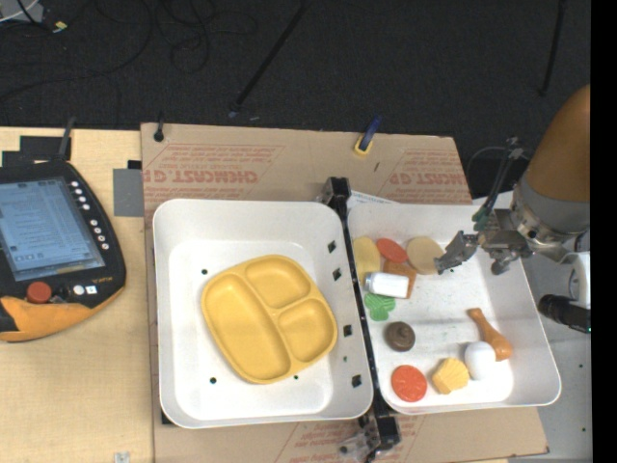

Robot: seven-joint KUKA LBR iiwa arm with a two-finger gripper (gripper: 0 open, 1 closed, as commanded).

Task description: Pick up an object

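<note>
The right white bin (543, 353) holds several small toy foods. Along its far side lie a yellow oval (366, 255), a red-orange piece (390, 250) and a tan round piece (423, 253). A white cylinder (390, 285) rests over a green piece (379, 307). Nearer the front are a brown round piece (400, 336), a red disc (409, 383), a yellow chunk (449, 375), a white egg (479, 359) and an orange-brown drumstick (489, 330). My gripper (477, 257) hovers over the bin's far right part, just right of the tan piece, open with nothing between its fingers.
The left white bin (166, 258) holds a yellow divided plate (270, 316). A black divider (352, 297) runs between the bins. A teach pendant (53, 249) lies on the bench at far left. Brown cardboard (289, 162) lies under both bins.
</note>
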